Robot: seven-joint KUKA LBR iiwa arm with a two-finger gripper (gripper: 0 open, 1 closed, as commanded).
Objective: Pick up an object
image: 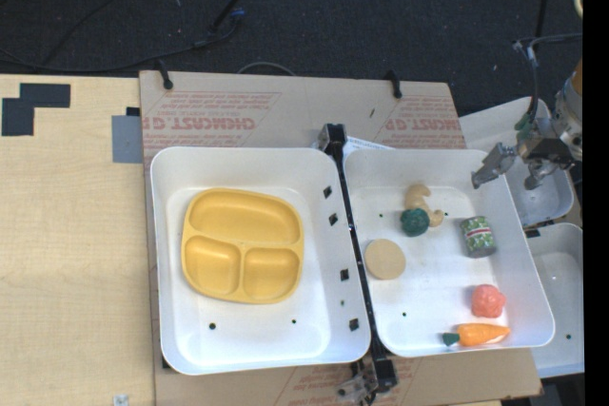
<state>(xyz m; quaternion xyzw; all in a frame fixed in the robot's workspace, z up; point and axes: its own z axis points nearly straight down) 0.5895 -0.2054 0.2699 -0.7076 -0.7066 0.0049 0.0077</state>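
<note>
Gripper (521, 164) hangs at the upper right corner of the right bin (381, 168), approx. over its rim, with the two fingers spread apart and nothing between them. The right bin holds several objects, all well apart from the gripper: a beige mushroom-like toy (420, 198) touching a dark green ball (414, 222) near the middle, a flat tan disc (385, 259) just below and to the left of them, a small green can (478, 236) near the right wall, a red-pink fruit (488, 300) lower down, and an orange carrot (479, 334) by the front right corner. The left bin (171, 204) carries a yellow tray (243, 244) w/ three compartments, lying flat at its centre. Both bins sit side by side on a cardboard sheet (228, 114), which lies on a light wood bench (67, 242).
</note>
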